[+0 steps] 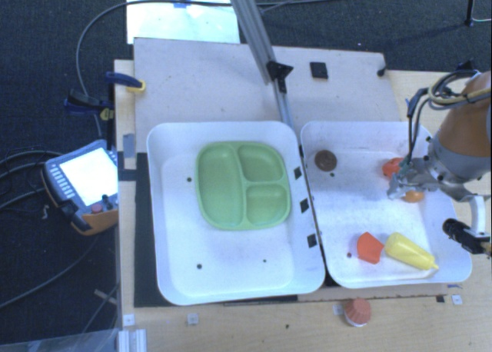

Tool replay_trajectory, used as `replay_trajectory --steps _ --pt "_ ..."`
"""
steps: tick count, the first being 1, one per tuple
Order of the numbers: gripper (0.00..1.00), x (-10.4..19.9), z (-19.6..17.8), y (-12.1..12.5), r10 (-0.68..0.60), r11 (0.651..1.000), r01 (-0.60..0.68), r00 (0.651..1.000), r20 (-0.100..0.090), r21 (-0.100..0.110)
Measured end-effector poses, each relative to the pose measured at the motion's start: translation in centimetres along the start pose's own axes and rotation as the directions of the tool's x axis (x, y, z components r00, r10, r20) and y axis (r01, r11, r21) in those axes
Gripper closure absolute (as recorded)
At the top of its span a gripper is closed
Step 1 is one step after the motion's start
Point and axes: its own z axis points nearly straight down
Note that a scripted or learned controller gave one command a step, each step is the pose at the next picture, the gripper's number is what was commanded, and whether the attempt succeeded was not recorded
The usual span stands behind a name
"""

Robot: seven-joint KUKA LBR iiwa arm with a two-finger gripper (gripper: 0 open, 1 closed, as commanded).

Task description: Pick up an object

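Over the right bin's right edge, the gripper hangs low beside two small orange pieces, one at its upper left, the other just below it; whether it is apart or together, I cannot tell. Near that bin's front edge lie an orange block and a yellow cone-shaped toy, side by side. A brown disc sits by the back left corner. A green divided plate rests in the left bin.
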Motion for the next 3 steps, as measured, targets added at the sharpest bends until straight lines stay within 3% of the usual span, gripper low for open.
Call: replay_trajectory --steps 3 --pt "1.00 -1.4 -15.9 1.6 -0.003 1.000 0.003 1.000 0.001 -0.002"
